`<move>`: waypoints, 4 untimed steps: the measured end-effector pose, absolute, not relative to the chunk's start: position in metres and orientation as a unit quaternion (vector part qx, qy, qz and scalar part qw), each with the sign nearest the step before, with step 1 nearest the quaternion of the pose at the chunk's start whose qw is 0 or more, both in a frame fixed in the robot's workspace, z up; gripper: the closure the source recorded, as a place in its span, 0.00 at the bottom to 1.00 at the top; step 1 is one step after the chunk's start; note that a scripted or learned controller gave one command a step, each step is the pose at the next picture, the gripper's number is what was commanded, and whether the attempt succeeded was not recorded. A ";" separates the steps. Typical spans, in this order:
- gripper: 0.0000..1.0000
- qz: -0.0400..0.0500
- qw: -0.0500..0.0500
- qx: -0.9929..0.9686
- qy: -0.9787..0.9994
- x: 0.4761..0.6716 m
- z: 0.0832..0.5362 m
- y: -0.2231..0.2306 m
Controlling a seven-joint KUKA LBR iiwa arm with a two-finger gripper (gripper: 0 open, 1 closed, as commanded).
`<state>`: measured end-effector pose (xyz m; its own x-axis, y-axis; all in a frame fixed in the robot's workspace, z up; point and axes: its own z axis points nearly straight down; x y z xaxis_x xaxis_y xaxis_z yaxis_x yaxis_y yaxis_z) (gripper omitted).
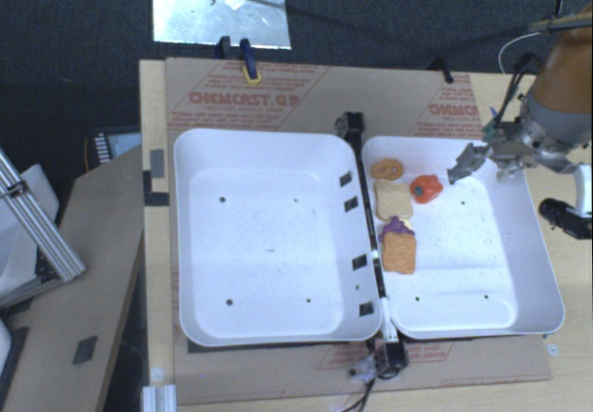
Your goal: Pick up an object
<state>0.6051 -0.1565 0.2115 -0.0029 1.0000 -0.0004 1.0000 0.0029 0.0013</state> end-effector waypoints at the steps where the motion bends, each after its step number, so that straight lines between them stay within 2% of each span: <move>1: 1.00 0.001 0.002 0.705 0.709 0.606 0.223 -0.156; 2: 1.00 0.006 0.006 0.703 0.711 0.614 0.349 -0.094; 3: 1.00 0.002 0.002 0.707 0.707 0.549 0.375 -0.092; 4: 1.00 0.002 0.000 0.703 0.711 0.500 0.387 -0.016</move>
